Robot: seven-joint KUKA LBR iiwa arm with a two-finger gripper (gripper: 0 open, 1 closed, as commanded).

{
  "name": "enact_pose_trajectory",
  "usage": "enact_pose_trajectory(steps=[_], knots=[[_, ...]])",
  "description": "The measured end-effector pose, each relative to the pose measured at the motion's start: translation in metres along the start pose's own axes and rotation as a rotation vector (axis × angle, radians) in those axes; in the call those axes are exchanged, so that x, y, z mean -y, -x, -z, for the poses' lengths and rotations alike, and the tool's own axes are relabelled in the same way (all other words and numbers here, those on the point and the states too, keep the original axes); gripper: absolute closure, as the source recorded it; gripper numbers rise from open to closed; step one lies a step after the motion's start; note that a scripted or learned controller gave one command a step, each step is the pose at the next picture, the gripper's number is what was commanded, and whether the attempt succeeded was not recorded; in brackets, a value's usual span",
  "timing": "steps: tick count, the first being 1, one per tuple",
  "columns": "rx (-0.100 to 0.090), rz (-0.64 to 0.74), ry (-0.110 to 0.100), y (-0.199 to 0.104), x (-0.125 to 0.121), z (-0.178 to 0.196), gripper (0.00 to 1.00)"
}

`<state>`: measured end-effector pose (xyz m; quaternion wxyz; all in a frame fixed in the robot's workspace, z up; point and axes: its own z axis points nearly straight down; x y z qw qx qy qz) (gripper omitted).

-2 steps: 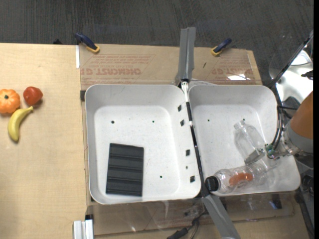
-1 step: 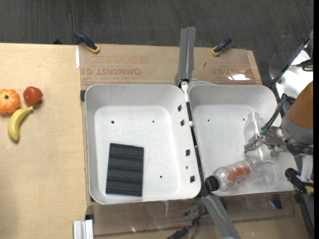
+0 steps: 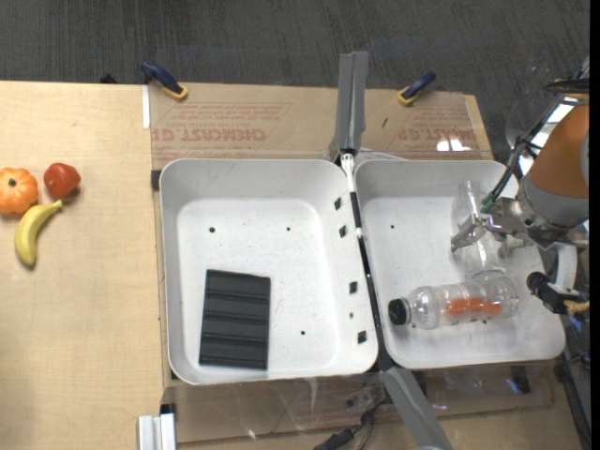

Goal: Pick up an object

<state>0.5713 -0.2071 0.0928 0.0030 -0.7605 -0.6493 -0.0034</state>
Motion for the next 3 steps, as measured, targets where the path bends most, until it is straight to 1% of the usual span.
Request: enact_pose_trajectory(steps=[1, 2, 3], knots=[[0.001, 0.116, -0.015, 0.001, -0.014, -0.002, 0.0], [0.002, 0.121, -0.015, 0.0, -0.014, 0.007, 1.0], [0.01, 0.098, -0.002, -0.058, 0.012, 0.084, 1.0]])
